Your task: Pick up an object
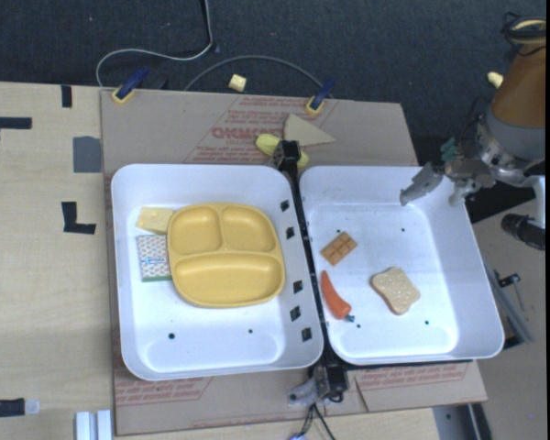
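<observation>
Hovering at the upper right of the frame, the gripper hangs over the top right corner of the right bin, its two grey fingers spread apart with nothing between them. Behind it the arm, orange above the wrist, reaches in from the right edge.

Three things lie on the floor of the right bin, all below and to the left of the gripper and well apart from it. A small brown waffle sits near the bin's left side, tilted. A carrot lies just below it, close to the wall shared with the other bin, its tip pointing toward the lower right. A slice of toast rests to the right of the carrot, near the middle of the bin.

The left bin bears a yellow tray with three compartments. Touching the tray's left edge are a pale yellow wedge and, just below it, a small patterned box.

Both bins rest on a cardboard sheet laid across the wooden bench. A cable loops over the dark floor at the top of the frame.
</observation>
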Controlling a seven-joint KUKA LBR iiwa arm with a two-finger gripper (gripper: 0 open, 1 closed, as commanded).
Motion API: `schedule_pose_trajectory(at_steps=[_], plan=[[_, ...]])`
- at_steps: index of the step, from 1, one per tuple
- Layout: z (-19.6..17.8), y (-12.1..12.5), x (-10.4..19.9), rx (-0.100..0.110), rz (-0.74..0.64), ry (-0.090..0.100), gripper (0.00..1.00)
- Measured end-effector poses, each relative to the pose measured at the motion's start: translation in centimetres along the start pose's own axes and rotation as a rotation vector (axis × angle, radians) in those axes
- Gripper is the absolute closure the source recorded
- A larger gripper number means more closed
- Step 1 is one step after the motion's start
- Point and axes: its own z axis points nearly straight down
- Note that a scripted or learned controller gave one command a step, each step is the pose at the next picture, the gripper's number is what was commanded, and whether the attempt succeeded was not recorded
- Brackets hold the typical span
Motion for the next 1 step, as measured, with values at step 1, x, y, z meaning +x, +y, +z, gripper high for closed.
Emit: schedule_pose_trajectory(at_steps=[1], plan=[[11.92,-1.96,6.13,0.011,-0.004,0.005,0.0]])
